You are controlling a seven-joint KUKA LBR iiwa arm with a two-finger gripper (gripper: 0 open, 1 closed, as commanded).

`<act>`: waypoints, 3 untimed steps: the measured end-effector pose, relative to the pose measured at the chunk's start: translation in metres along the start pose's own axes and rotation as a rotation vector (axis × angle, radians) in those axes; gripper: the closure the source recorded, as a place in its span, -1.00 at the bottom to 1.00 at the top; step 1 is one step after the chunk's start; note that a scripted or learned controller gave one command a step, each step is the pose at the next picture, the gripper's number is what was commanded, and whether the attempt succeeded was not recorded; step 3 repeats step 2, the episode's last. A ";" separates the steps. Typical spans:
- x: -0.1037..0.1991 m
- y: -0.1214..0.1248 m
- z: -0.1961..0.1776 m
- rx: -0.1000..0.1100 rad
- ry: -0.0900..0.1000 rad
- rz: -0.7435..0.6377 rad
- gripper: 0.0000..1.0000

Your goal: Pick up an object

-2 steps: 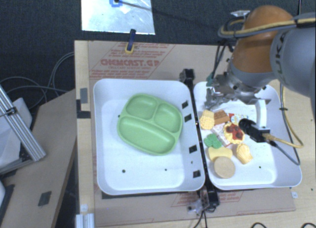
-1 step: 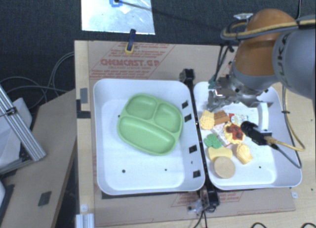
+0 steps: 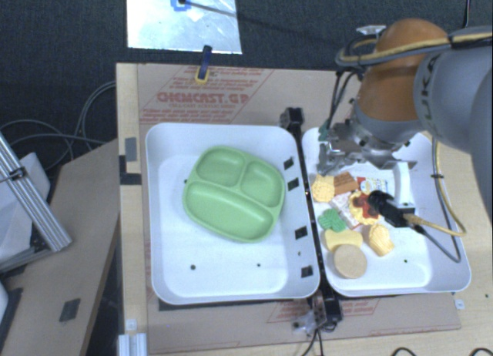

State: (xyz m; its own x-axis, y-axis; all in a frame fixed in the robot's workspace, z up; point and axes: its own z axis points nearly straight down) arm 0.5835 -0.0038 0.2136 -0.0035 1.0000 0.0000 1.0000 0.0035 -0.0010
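Although a grasp is judged to be close, no object is yet seen lifted: the toy food pieces (image 3: 350, 219) are pictured heaped in the right bin (image 3: 439, 270), at the lower right of the frame. The gripper (image 3: 333, 156) is held low over that bin's upper left corner, just above a yellow cracker (image 3: 323, 189); whether the claw is open or closed cannot be told. The grey arm (image 3: 454, 92) is bent in from the right edge, wrist pointed downward. A green divided plate (image 3: 235, 193) is seen in the left bin (image 3: 177, 277).
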 end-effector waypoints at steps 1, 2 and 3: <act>0.000 0.009 -0.006 -0.004 0.000 0.000 1.00; 0.000 0.002 -0.001 -0.001 0.000 0.003 1.00; 0.000 0.002 -0.001 -0.001 0.000 0.003 1.00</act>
